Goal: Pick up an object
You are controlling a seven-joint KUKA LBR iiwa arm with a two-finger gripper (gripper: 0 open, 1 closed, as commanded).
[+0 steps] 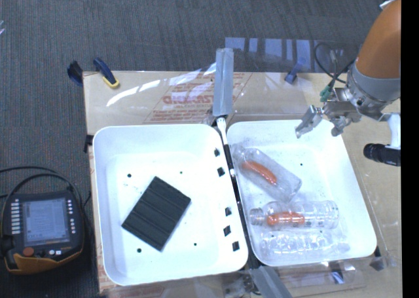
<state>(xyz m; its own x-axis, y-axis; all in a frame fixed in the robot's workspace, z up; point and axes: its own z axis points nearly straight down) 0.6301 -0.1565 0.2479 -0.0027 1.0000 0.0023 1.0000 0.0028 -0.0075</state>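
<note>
Dark carpet surrounds the worktop (163, 93) with two white bins. Over the right bin's (357, 179) far right corner hangs the claw (323, 122), fingers spread, holding nothing. Clear bottles (294, 217) lie beneath; a black ribbed pad (156, 213) sits in the left bin (108, 159).

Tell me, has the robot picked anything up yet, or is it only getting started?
Nothing looks picked up yet. The gripper hangs open over the right bin's far corner, nothing between its fingers. The clear bottles lie in that bin, the black pad in the left one. Reaching down and grasping remain.
</note>
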